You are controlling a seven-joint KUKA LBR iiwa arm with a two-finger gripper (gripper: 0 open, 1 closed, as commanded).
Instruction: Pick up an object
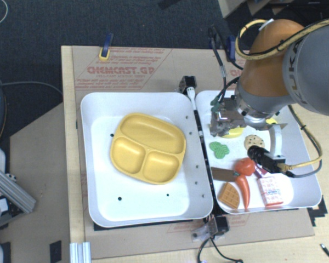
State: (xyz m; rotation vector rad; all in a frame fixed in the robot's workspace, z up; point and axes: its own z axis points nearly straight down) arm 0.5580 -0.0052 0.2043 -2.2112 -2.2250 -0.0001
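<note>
Camera view: Two shallow white bins sit side by side on a brown board. The left bin contains one yellow divided tray, lying flat near the bin's centre with its three compartments facing up.

The right bin contains several small objects. A green toy piece lies near the bin's left wall. A round cookie with dark spots lies to its right. A red tomato-shaped item lies below the cookie, touching a red chili pepper that points toward the bin's front edge. A brown flat piece lies just left of the tomato. A waffle-patterned wedge lies beside the pepper at the front. A white and red carton lies to the right of the pepper. A yellow item is partly hidden under the gripper.

The arm enters from the right, its orange band above the wrist. The gripper is positioned low over the rear left part of the right bin, above the yellow item and just behind the green toy piece. Finger spacing cannot be determined; the wrist body blocks the fingertips.
</note>
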